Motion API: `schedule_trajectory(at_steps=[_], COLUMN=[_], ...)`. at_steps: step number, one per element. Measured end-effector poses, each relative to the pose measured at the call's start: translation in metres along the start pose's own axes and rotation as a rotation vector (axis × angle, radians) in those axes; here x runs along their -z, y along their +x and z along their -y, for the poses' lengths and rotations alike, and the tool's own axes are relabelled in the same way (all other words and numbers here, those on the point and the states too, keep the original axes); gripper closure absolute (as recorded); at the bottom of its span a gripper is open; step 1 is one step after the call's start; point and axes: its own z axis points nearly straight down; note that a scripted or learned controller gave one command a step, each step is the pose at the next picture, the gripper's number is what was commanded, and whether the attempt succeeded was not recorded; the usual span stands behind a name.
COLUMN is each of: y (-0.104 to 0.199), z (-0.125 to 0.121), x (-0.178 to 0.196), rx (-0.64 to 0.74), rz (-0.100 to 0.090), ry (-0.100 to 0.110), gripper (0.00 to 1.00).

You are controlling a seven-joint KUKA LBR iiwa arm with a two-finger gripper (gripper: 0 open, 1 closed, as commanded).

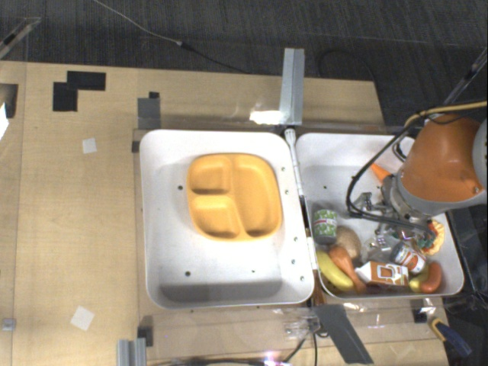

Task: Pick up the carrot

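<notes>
The carrot (344, 264) is a short orange-red root lying at the front of the right bin (335, 155), wedged between a banana (333, 271) and a brown potato (348, 240). My gripper (390, 241) hangs below the orange wrist band (446, 162), low over the pile of items in the right half of the bin. It sits to the right of the carrot, about a hand's width away. Cables and the wrist body cover most of it.
A green can (325, 223) stands by the bin divider. A small carton (385, 273) and a red sausage-like piece (431, 277) lie at the front right. An orange scrap (379, 171) peeks out beside the wrist. The left bin (160, 227) holds a yellow divided plate (232, 195).
</notes>
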Motion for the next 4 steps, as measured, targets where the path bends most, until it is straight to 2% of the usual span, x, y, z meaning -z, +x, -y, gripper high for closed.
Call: schedule_trajectory(at_steps=[1,2,3,4], y=[0.016,0.012,0.026,0.022], z=[-0.05,-0.05,-0.004,-0.005], x=[0.001,0.014,0.002,0.003], rx=[-0.083,-0.076,0.223,0.226], rz=[0.004,0.012,0.005,0.018], ry=[0.004,0.006,0.001,0.005], gripper=[0.0,1.0,1.0,0.0])
